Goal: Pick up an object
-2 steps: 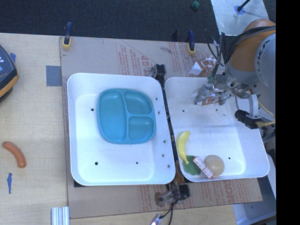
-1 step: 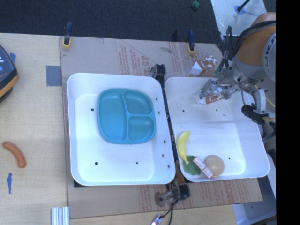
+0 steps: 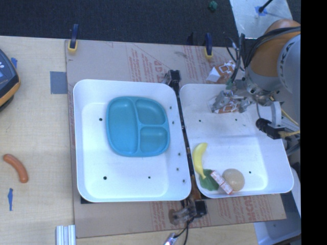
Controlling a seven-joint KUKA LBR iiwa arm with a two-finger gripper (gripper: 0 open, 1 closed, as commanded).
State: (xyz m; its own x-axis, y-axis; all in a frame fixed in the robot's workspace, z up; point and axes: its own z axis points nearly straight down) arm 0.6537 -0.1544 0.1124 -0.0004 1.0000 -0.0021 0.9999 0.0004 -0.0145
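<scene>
In the right bin point(image 3: 265, 152), near its front edge, lie a yellow banana point(image 3: 199, 156), a green item point(image 3: 207, 183), a small red-and-white packet point(image 3: 221, 181) and a pale round object point(image 3: 234, 178), all close together. My gripper point(image 3: 226, 103) hangs low over the far part of the right bin, well behind that cluster and apart from it. The arm's grey wrist and orange band point(image 3: 268, 55) rise at the right. A blue divided plate point(image 3: 138, 126) rests in the left bin point(image 3: 92, 177).
An orange sausage point(image 3: 16, 168) lies on the bench far left, outside the bins. A dark device point(image 3: 7, 78) sits at the left edge. A wrapper-like scrap point(image 3: 221, 72) lies behind the right bin. Clamps hold the cardboard underlay.
</scene>
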